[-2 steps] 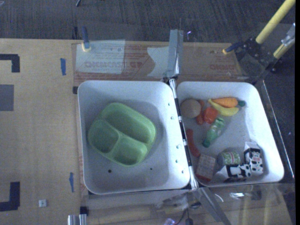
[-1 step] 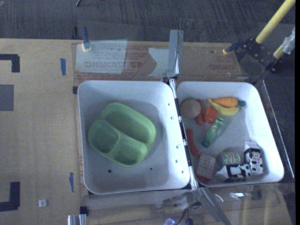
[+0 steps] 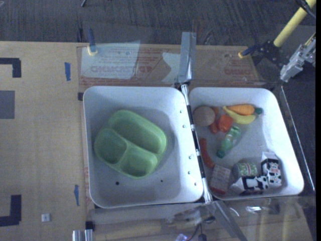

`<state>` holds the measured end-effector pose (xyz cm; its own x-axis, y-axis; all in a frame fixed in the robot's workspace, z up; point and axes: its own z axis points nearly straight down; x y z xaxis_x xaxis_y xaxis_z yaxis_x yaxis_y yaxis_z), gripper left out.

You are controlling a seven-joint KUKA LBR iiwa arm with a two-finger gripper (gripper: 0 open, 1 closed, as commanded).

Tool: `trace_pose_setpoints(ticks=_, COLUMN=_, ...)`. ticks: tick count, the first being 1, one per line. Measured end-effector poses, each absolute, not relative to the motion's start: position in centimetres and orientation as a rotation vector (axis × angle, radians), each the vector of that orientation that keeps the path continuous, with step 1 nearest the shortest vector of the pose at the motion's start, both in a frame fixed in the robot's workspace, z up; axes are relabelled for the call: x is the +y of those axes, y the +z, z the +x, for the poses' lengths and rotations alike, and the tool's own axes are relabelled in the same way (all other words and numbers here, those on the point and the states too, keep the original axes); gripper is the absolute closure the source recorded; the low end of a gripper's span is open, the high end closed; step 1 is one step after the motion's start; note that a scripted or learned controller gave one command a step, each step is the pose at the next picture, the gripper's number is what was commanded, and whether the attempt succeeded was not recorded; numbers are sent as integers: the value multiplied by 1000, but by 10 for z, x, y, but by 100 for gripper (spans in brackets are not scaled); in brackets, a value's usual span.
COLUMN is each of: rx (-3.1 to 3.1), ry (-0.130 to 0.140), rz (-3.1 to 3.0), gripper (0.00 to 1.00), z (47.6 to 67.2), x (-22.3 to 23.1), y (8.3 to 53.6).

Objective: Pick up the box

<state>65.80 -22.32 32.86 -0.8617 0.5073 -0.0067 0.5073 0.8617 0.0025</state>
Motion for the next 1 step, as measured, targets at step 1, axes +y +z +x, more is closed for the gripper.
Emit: trace_pose_setpoints(ticks=1, rx=3001, ry=1, rz=896, gripper=100, z=660, x=-161, y=433)
